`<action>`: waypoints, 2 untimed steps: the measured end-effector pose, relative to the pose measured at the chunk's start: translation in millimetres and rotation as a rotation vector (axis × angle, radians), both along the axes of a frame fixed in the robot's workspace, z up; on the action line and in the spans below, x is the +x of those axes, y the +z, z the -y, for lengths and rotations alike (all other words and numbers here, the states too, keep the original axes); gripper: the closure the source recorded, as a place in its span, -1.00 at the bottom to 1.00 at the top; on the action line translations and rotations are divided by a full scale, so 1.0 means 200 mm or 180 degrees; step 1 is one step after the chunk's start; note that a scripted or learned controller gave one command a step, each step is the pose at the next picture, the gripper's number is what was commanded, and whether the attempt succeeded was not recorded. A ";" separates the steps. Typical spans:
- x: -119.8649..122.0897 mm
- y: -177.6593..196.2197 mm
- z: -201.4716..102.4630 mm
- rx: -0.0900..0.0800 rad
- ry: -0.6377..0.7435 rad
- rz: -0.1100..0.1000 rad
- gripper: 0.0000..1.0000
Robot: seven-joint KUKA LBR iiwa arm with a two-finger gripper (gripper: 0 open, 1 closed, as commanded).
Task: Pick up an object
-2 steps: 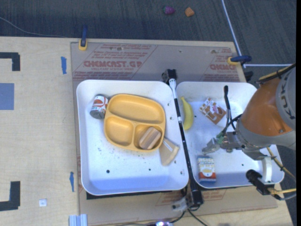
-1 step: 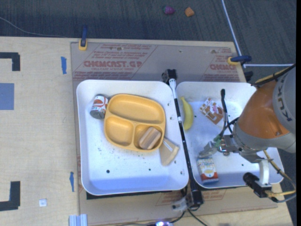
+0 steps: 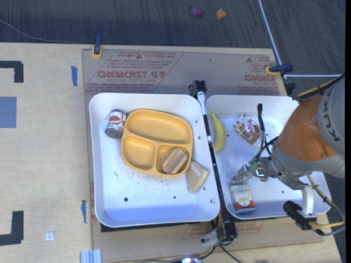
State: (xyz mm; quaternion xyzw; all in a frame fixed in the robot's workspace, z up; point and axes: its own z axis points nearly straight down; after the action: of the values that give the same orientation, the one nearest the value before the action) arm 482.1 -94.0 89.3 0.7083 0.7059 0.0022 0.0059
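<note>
In the right white bin (image 3: 323, 193), my arm's two-finger gripper (image 3: 245, 172) hung just above a small carton with a red-orange label (image 3: 242, 196), lying flat; I couldn't tell its finger state. The carton looked light and stiff, best pinched across its narrow sides.

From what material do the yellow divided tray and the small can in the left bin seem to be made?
The yellow divided tray looks like moulded plastic: one even colour, rounded compartment walls and a soft, dull sheen. The small can appears to be metal with a printed red and white label; its end looks pale and silvery, but it is too small to be sure.
</note>
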 end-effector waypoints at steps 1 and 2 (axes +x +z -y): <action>0.00 0.00 0.00 0.0002 0.0004 0.0000 -1.00; 0.01 0.06 0.03 -0.0042 -0.0013 0.0041 1.00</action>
State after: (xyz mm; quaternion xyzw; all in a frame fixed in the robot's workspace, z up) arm 484.6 -100.2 100.7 0.7096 0.7044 0.0021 0.0151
